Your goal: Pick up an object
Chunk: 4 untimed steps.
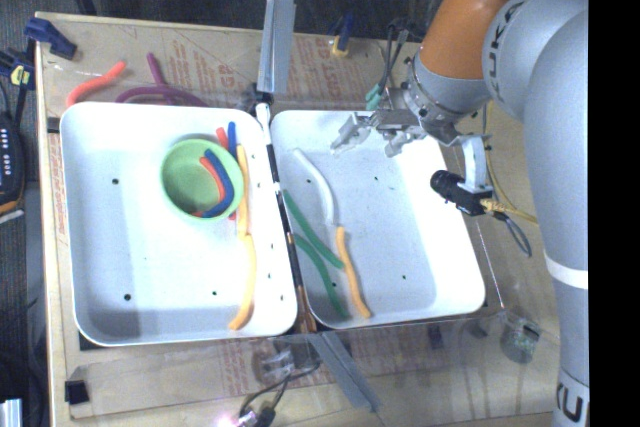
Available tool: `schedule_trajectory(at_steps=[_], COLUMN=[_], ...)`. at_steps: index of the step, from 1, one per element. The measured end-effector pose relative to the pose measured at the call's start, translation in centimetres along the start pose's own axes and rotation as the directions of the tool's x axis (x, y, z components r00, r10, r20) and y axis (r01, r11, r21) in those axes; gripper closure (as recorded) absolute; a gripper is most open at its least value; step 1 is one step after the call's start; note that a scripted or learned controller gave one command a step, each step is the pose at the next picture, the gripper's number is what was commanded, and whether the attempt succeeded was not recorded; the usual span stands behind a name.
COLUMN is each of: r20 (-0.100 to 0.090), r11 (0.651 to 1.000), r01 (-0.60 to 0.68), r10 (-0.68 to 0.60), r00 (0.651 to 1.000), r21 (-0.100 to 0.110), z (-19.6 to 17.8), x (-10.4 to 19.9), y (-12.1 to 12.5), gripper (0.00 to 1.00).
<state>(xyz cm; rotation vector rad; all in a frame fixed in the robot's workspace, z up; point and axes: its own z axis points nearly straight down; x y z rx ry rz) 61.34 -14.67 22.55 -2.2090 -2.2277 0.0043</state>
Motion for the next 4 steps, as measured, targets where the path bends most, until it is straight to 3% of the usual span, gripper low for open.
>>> schedule_trajectory(at_steps=[1,2,3,4], r20=[0.001,0.0,0.001,0.001], r11=[0.999,0.995,0.994,1.0], r01=[0.045,0.104,0.111,-0.026], r10=[-0.045,-0.104,-0.111,0.026], r00=[0.999,0.995,0.994,1.0], r21=[0.001,-0.002,-0.001,-0.001], z=[12.6,13.4,12.5,3.5], x=[1.7,-0.3,-0.4,3.7], y=[-4.6,-12.1,-12.0,-10.3], gripper=[0.0,0.0,1.0,1.0])
